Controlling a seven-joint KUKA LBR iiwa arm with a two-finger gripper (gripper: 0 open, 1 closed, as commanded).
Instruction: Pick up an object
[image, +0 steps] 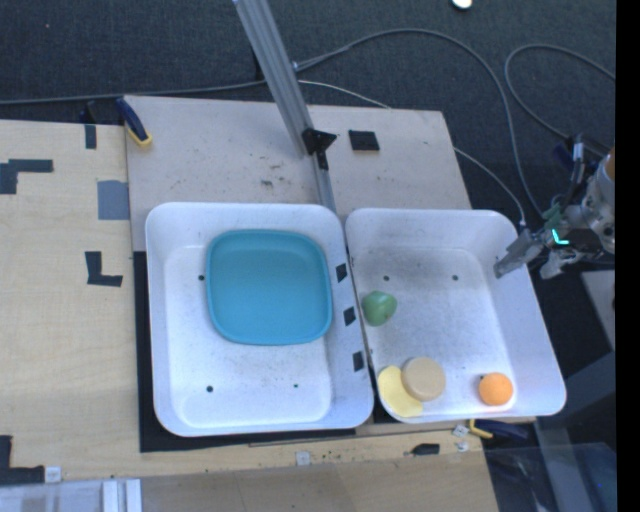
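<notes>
The right bin (440, 225) holds a small green object (379, 307) by its left wall. A tan round piece (424, 379) lies partly on a yellow piece (396, 394) at the front, and an orange ball (495, 389) sits in the front right corner. My gripper (531, 260) hovers over the bin's right rim near the back. It is open with nothing between its fingers, well away from all the objects.
In the left bin (180, 400) lies a blue square plate (269, 286). A slanted metal post (290, 85) rises behind the bins. Cables (500, 130) run across the dark floor at the back right.
</notes>
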